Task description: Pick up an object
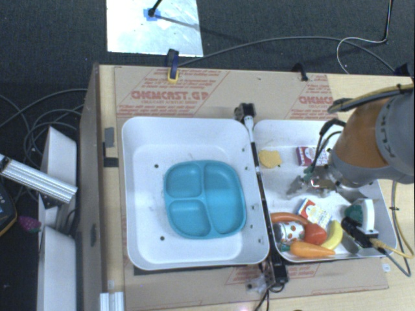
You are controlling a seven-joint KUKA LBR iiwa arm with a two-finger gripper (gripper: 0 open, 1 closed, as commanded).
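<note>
My likeliest pick is the small red and white packet (314,210) lying in the right bin (285,138), just below the jaws (305,184) and above the crowded near corner. There a tomato (316,234), a banana (333,236), a carrot (311,250) and a hot dog (288,218) lie touching one another. From this view I cannot tell whether the jaws are spread or pressed together, and I see nothing between them. I would centre over the packet, come straight down and keep clear of the tomato beside it. The yellow chip (270,158) and the second packet (306,155) near the far wall lie well apart, so they are easier fallbacks. The left bin (146,135) holds a blue divided tray (205,197); I would leave that alone.
</note>
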